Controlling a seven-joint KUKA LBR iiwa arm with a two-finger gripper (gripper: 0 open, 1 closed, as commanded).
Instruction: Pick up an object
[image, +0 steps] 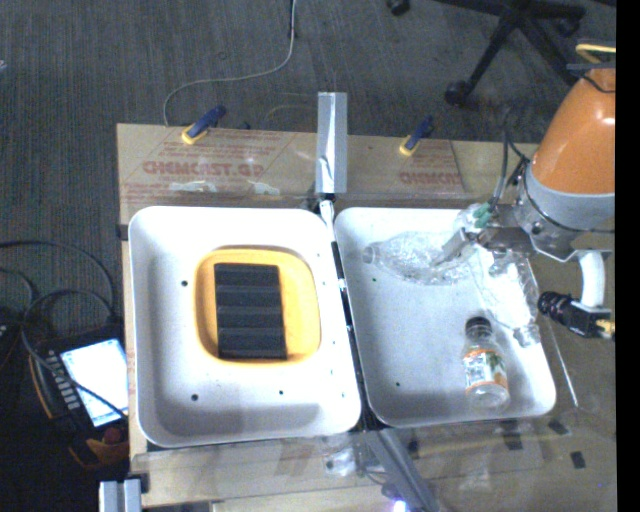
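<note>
gripper (478, 240) over right bin (400, 340), near clear bottle (485, 365), grip state unclear

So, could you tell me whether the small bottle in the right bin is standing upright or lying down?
Lying down. The bottle rests on its side on the right bin floor, dark cap toward the back, label along its length.

We saw the arm (580, 150) as a rounded orange shell over a pale grey band, smooth and glossy, with light catching its upper curve. Below the band sat a darker metal wrist block with thin black cables looping along its left side and a small green fitting beside them. A white cylindrical piece projected beneath the grey band, and a black connector with a yellowish tip stuck out next to it.
</note>
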